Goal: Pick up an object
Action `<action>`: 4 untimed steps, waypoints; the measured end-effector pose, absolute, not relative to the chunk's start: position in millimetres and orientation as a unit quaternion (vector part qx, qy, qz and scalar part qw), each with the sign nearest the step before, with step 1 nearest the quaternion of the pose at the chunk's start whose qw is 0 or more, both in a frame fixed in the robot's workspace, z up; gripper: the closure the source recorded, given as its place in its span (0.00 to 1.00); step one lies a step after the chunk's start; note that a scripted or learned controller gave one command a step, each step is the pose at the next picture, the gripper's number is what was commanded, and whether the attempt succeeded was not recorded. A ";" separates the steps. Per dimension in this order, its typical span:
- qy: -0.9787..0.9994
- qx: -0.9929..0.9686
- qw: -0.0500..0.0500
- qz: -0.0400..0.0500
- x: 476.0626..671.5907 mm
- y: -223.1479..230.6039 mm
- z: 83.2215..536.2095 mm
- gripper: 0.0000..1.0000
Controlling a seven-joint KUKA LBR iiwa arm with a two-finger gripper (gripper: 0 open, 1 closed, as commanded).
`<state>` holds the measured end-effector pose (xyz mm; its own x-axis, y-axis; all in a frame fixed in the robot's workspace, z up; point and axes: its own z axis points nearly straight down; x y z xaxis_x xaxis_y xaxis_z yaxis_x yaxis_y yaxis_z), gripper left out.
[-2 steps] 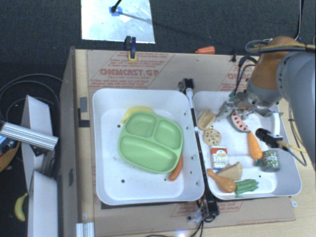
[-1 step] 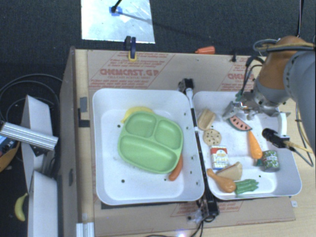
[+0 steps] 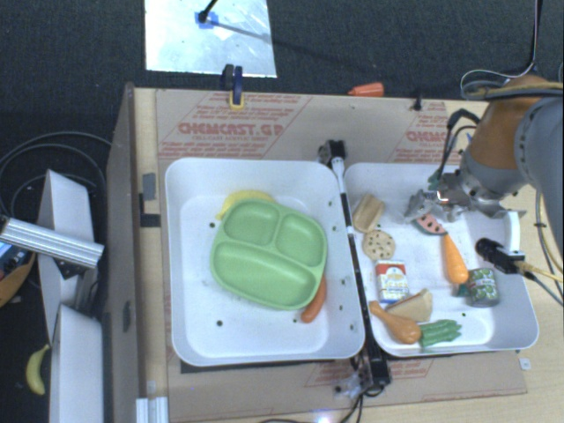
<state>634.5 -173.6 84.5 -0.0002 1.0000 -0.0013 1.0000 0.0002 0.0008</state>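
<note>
At the near rim of the right bin lie green pea pods, touching a tan drumstick and a pale wedge just behind them. A small red-and-white carton stands beside the wedge, and a dark green can lies near the bin's right wall. A carrot, orange and tapered, lies lengthwise just left of the can. Behind the carton sits a speckled cookie, and further back a tan bread slice.

The watermelon slice, red with dark seeds and a thin green rind, lies in the far middle of the right bin, its tip touching the carrot's far end. The gripper hangs right over it, metal fingers pointing left and down; whether the jaws are open or closed I cannot tell, and the slice is not seen between them.

In the left bin a green divided plate lies tilted, with a yellow banana peeking out at its far edge and an orange sausage at its near right corner.

Both bins rest on a brown printed board. Beyond is dark carpet with a silvery sheet; cables and white boxes lie to the left.
</note>
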 end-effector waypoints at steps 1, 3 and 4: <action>0.707 0.707 0.000 0.000 603.5 -156.0 108.4 0.00; 0.707 0.707 0.000 0.000 559.3 -200.0 83.7 0.00; 0.707 0.707 0.000 0.000 543.3 -207.0 84.2 0.00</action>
